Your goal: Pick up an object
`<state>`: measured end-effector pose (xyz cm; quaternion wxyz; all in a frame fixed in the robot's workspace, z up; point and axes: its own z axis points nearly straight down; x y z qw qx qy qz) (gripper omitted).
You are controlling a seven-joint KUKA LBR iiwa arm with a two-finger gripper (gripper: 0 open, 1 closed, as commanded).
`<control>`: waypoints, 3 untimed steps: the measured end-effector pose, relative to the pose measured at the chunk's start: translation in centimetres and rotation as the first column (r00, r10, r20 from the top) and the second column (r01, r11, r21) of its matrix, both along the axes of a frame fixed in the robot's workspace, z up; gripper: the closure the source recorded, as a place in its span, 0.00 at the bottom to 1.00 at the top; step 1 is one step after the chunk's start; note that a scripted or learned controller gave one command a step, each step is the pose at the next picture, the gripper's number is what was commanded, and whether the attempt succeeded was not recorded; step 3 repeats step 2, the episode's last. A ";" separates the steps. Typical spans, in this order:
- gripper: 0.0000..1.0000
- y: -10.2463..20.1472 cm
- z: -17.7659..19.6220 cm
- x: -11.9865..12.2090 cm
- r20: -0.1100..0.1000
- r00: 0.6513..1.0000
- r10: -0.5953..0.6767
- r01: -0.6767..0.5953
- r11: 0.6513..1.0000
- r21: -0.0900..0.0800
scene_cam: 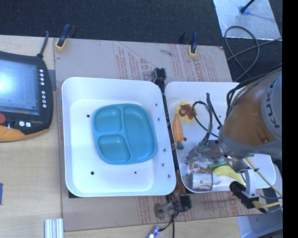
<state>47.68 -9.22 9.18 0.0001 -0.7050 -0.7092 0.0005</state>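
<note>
Down at the lower right of the frame, your gripper [207, 155] is sunk into the right bin [188, 90], hanging under the grey-and-orange arm [251, 115] that leans in from the right edge. Can't tell whether it's pinching anything. Around it: a yellow banana [226, 171], a can [201, 181], a carrot [178, 128]. Left bin [79, 90] has a blue divided plate [124, 133].

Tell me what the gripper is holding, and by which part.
Cannot be told. The gripper is low in the right bin among the clutter, near the banana, its tips hidden under the arm.
</note>
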 end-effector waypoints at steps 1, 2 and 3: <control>1.00 -0.1 1.0 0.1 0.000 1.000 0.004 -0.004 1.000 -0.001; 1.00 5.5 10.0 5.3 -0.001 1.000 -0.001 0.001 1.000 0.001; 1.00 5.5 10.0 5.3 -0.001 1.000 -0.001 0.001 1.000 0.001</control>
